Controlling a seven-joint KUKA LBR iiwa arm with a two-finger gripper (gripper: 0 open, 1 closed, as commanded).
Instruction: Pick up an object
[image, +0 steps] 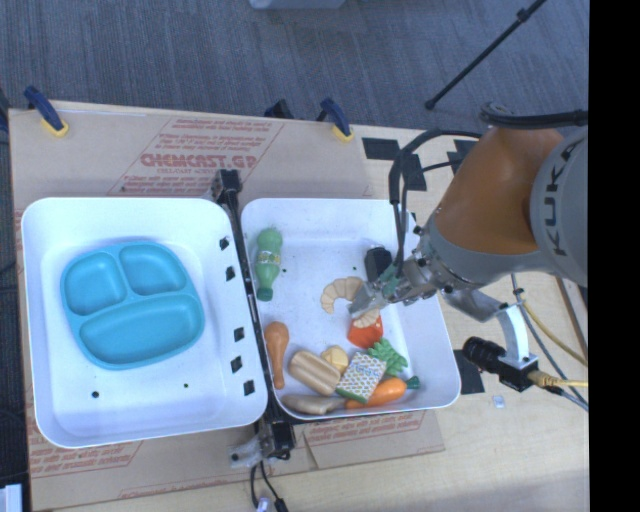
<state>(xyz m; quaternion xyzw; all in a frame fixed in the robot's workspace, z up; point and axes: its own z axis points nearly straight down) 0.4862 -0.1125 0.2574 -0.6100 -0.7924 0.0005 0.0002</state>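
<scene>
My gripper (372, 303) reaches into the right bin (310, 215) from the right, low over the toy food. Its tips sit between a tan croissant (341, 292) on the left and a red strawberry-like piece (366, 331) just below. A green bottle (267, 262) lies at the bin's left side. Along the front lie an orange drumstick (276, 350), a bread roll (314, 372), a checkered block (360, 378), a carrot (387, 391) and a green leafy piece (389, 355). Nothing shows clearly between the fingers.
The left bin (50, 400) holds a blue divided plate (133, 303). A black clip divider (232, 262) runs between the bins. The arm's orange band and grey body (500, 200) overhang the right bin's right edge.
</scene>
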